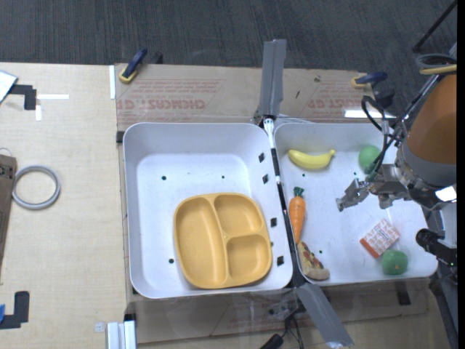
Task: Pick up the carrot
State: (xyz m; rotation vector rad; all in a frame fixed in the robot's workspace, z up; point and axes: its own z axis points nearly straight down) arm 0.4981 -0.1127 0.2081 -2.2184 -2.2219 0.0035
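The carrot point(296, 215) lies against the right bin's point(341, 273) left wall, below the banana point(311, 158), while the gripper point(352, 196), jaws slightly parted and empty, hovers well right of the carrot, needing a leftward approach and descent.

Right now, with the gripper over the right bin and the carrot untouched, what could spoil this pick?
The carrot lies right against the bin's left wall, so one finger may hit that wall on descent. The food piece sits just below the carrot's tip and could get nudged or caught. The gripper hangs well to the carrot's right, so a poorly aimed approach could close on nothing.
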